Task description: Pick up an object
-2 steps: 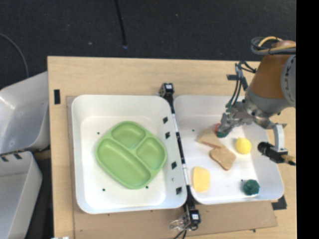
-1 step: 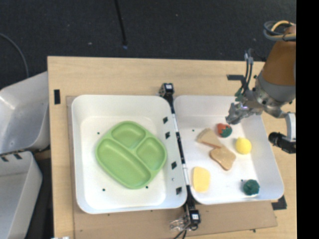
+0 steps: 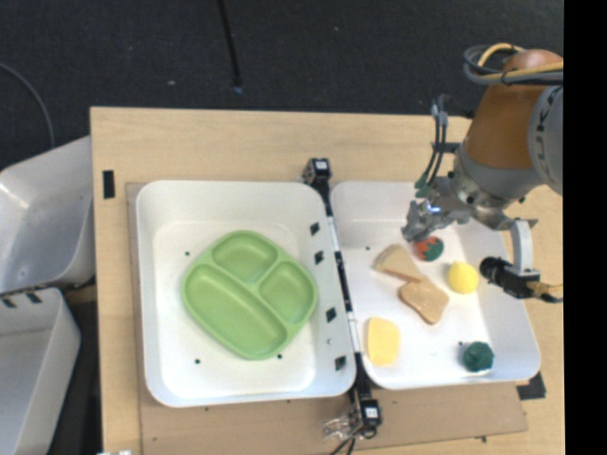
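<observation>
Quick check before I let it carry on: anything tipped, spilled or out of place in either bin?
Nothing stands out. The green divided plate lies flat in the left bin. The tan pieces, yellow ball, yellow block and dark green ball lie loose in the right bin. The gripper is above a small red and green item.

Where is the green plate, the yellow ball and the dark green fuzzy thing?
green plate (image 3: 248, 294), camera view, its middle divider
yellow ball (image 3: 463, 278), camera view, its top
dark green fuzzy thing (image 3: 477, 354), camera view, its centre
</observation>
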Tool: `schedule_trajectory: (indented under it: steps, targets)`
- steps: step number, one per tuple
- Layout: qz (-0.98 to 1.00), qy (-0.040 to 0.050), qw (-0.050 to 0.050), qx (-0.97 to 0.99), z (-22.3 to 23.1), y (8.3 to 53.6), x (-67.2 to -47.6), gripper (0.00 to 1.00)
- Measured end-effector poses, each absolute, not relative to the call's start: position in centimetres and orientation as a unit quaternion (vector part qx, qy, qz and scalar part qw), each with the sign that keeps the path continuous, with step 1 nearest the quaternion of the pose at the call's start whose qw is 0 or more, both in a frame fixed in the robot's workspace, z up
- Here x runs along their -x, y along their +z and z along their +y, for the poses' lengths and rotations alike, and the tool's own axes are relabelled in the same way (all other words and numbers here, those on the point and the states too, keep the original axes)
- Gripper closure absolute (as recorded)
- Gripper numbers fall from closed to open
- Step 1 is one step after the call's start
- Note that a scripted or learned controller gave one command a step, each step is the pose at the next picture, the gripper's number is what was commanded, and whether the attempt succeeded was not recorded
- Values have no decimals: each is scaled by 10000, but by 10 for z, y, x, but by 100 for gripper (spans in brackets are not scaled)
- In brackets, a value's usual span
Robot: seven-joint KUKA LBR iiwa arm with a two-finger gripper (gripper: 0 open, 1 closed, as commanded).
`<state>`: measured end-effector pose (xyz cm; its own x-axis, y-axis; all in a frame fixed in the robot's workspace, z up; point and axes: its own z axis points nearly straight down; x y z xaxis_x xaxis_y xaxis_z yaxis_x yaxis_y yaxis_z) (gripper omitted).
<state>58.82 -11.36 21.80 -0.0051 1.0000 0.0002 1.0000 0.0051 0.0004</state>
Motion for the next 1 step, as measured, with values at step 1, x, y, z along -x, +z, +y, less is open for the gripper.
schedule_trajectory:
  steps: [1]
  targets:
    - [7094,5,-5,-7048,-58,223,-585,100]
